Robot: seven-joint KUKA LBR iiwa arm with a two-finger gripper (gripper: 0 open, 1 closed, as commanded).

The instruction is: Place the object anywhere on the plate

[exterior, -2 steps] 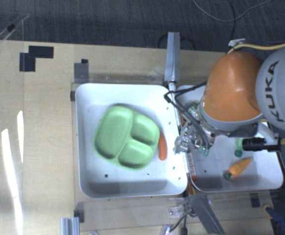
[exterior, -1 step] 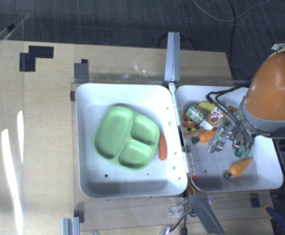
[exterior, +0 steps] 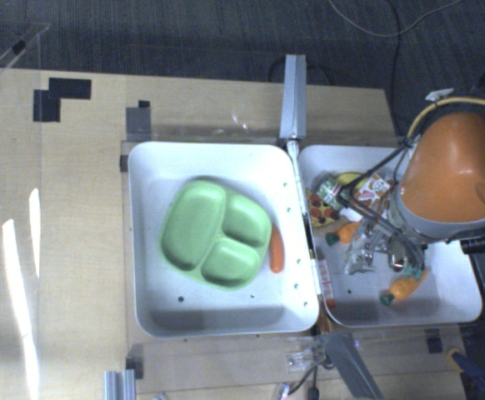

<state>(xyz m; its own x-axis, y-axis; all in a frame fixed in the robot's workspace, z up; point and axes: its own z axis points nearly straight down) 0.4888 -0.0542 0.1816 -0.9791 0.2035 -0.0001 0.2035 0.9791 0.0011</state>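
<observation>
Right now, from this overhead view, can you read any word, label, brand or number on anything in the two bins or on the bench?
No text is readable.
Printed packet in the right bin: red and white print, too blurred to read.
Small can or jar beside it: label too small to read.
Green plate, orange carrot in the left bin: no markings.
Black marks on the bench: plain shapes, not letters.

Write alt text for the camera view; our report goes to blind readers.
The arm's claw hangs over the right bin among small toy foods. A green three-compartment plate sits in the left bin, an orange carrot beside its right edge.
</observation>
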